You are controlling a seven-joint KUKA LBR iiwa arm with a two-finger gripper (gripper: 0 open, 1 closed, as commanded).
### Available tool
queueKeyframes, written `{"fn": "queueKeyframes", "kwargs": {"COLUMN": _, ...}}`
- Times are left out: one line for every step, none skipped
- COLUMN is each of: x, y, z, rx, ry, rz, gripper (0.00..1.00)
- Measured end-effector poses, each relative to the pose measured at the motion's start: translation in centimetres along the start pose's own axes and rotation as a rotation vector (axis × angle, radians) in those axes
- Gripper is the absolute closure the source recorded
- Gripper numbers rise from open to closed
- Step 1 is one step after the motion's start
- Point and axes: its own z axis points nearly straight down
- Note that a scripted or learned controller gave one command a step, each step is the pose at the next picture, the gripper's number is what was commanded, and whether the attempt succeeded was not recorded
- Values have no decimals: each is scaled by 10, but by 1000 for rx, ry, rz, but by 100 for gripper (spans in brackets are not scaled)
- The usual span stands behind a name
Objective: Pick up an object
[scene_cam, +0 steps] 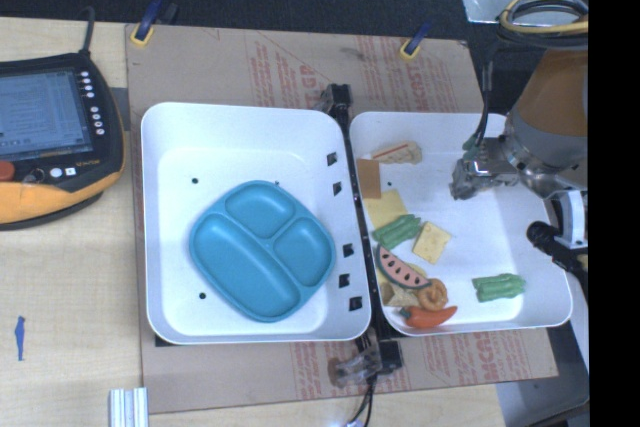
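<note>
Scanning left to right
Left bin (165,140): holds a blue divided plate (262,250), centre-left of frame.
Right bin (545,310): toy food pieces (410,240) clustered along its left side; a green piece (498,287) lower right.
Tool (470,177): upper right of that bin, right of the pieces, touching none; opening cannot be told.

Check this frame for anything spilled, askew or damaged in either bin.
Nothing stands out. The blue divided plate lies flat in the left bin, turned at a slant to its walls. The toy food pieces, among them a green one lying apart, sit loose inside the right bin. No piece lies outside on the cardboard.
</note>
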Motion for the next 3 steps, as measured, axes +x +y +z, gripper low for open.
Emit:
{"fn": "queueKeyframes", "kwargs": {"x": -3, "y": -6, "z": 5, "rx": 15, "ry": 2, "rz": 6, "gripper": 0}}
{"fn": "queueKeyframes", "kwargs": {"x": 39, "y": -27, "z": 83, "rx": 7, "ry": 0, "rz": 6, "gripper": 0}}
{"fn": "queueKeyframes", "kwargs": {"x": 37, "y": -24, "z": 67, "rx": 2, "ry": 2, "rz": 5, "gripper": 100}}
